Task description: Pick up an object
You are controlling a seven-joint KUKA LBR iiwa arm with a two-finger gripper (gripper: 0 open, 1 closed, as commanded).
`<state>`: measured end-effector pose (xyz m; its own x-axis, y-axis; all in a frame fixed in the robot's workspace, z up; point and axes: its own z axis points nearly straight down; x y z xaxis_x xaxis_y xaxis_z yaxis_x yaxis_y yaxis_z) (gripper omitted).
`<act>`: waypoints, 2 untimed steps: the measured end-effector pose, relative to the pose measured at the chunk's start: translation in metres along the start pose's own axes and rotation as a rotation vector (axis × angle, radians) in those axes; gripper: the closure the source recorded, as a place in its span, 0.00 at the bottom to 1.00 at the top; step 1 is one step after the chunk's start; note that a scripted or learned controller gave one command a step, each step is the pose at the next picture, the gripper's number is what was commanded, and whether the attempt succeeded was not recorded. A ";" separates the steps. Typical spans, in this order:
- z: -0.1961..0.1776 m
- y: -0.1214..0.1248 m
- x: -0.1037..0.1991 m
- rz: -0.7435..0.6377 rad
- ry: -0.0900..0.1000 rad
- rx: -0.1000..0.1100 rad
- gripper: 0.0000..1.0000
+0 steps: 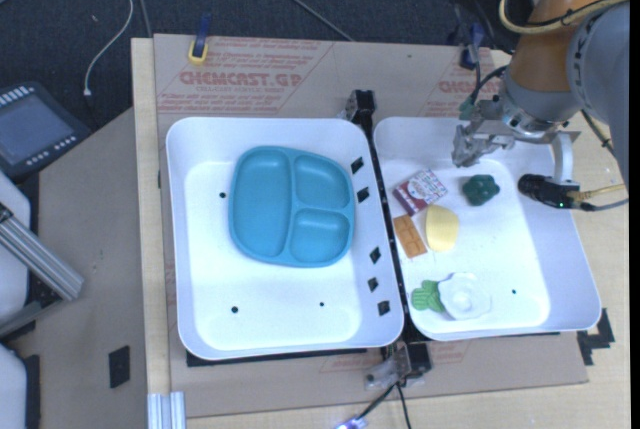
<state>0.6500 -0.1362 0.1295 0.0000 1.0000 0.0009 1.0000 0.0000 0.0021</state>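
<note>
While the jaws' state cannot be told, a smooth teal divided plate [292,206] lies flat.

The grey arm with an orange band [590,27] is cut off by the right edge; print on the small red-and-white packet [424,188] is too small to read.

Left bin [190,217]: white
Divided plate [292,207]: plain turquoise
Right bin [545,267]: white
Lemon-shaped piece [442,228]: pale yellow
Small lump [481,189]: dark green
Carton [421,190]: red and white print
Block [410,236]: orange
Counter [250,72]: tan, red lettering
</note>
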 end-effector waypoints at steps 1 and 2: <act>-0.057 0.008 0.008 -0.002 -0.002 -0.005 1.00; -0.105 0.010 0.008 -0.001 -0.002 -0.004 1.00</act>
<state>0.6596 -0.1279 0.2348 -0.0015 1.0000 -0.0010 1.0000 0.0015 0.0063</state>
